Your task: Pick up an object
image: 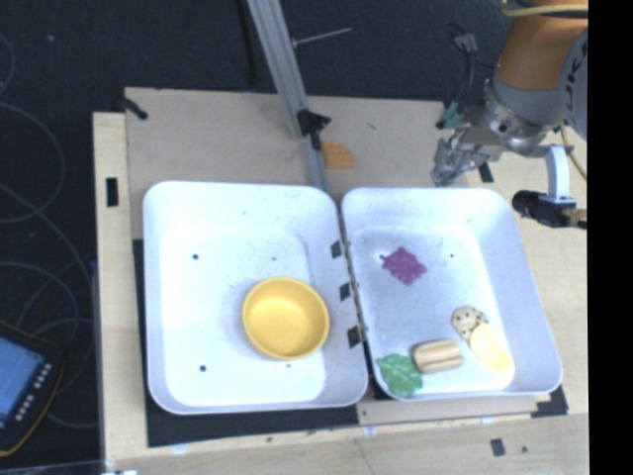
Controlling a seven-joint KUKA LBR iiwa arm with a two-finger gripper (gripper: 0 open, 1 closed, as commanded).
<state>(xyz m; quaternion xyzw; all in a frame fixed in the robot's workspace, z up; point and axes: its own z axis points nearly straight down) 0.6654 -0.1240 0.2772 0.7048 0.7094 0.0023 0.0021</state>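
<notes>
The right bin (514, 228) holds a purple piece (404, 264) near its middle. Along its near edge lie a green piece (399, 373), a tan cylinder (437, 355), a pale yellow piece (491, 347) and a small spotted round thing (468, 318). A yellow bowl (286, 317) sits in the left bin (178, 226). My gripper (454, 164) hangs above the far rim of the right bin, well away from all the objects, with nothing seen in it.
A grey metal pole (282, 62) slants down to the gap between the bins at the back. An orange tag (338, 154) lies on the bench behind them. A tablet (20, 384) rests at the lower left.
</notes>
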